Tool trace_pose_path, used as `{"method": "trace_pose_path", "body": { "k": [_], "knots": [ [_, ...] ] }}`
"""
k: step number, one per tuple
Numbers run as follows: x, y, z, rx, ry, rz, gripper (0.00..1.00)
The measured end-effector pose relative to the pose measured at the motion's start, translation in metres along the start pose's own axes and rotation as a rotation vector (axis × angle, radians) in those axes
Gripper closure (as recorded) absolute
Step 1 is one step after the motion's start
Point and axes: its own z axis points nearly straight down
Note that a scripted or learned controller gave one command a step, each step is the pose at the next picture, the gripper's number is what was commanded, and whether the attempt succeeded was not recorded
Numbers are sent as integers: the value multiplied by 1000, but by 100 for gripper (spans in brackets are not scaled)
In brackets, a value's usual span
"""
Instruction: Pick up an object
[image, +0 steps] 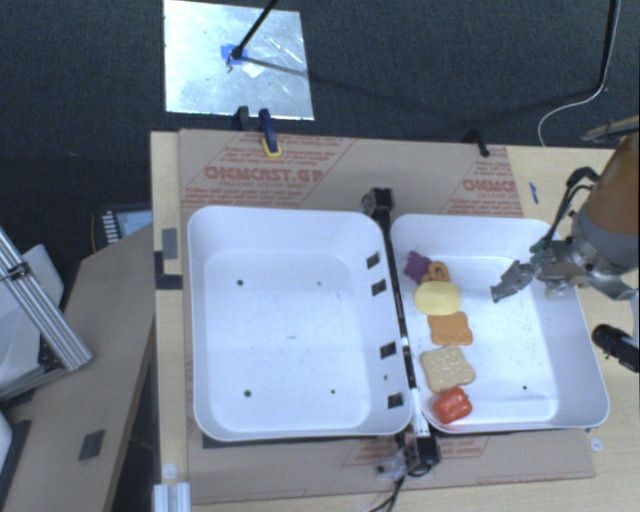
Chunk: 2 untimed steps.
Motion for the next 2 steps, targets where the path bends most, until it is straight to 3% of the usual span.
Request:
{"method": "trace_pose_path", "body": {
  "k": [1,2],
  "knots": [
    [0,1,-11,-3,-1,-2,100],
    [80,-8,-115,-10,1,-9,100]
  ]
}}
